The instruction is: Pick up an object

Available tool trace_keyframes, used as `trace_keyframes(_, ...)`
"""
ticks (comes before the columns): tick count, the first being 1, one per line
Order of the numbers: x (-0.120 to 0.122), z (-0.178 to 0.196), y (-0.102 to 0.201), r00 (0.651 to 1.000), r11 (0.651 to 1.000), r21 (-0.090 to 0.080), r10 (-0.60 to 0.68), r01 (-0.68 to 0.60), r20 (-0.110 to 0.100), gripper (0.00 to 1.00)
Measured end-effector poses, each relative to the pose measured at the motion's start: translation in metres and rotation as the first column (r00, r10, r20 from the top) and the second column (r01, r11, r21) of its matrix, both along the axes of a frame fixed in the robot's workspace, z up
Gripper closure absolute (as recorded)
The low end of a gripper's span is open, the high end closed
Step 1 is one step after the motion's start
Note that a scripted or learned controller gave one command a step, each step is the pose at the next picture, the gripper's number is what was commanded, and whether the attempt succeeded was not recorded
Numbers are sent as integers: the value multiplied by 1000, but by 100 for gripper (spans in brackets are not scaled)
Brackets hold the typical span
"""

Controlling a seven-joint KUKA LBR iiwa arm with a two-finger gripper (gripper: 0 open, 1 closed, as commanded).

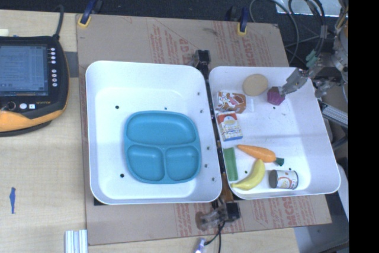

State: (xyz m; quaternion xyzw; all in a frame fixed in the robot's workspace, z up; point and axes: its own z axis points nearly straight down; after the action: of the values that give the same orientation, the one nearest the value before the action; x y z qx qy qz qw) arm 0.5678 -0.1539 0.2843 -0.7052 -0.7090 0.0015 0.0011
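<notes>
Gripper [288,87]: finger state unclear, touching plum [275,95], right bin [308,127] far edge
Near plum: one cookie [256,85]
Left bin [106,127]: one blue tray [161,146]
Right bin near edge: carrot [256,152], banana [251,176], can [283,179]

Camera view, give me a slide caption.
Claw beside a purple toy in the right bin; blue tray in the left.

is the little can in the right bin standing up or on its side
On its side. The can lies lengthwise in the right bin, its label facing up, beside the banana.
</notes>
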Motion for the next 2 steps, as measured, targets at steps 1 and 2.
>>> trace_keyframes(1,75,-60,-56,1000,1000,-2,-1,1,-2,0)
trace_keyframes(2,-7,-171,-43,1000,1000,0,0,0,-2,0)
